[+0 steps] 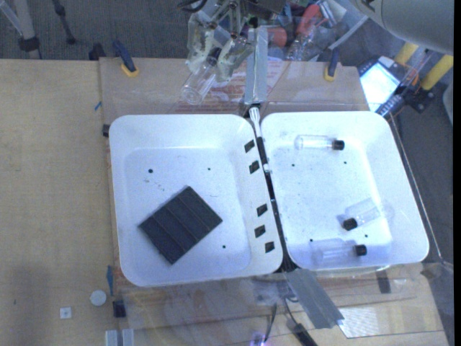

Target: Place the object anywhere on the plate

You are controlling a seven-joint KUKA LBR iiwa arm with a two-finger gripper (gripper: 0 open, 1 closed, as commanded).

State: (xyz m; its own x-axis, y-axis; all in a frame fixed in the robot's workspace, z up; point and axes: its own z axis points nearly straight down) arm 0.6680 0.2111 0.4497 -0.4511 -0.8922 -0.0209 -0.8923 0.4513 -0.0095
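Jaws above bins' far edge, grip unclear

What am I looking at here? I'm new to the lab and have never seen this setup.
This is one camera fixed above a bench, looking down at a slant. The big grey shape at the top right is a robot arm; its gripper hangs above the far edge of the bins, holding what looks like a clear vial. On the bench sit two shallow white bins side by side. The left bin holds a dark ridged rectangular plate, the place where objects are meant to go. The right bin holds three clear vials with black caps, lying on their sides.
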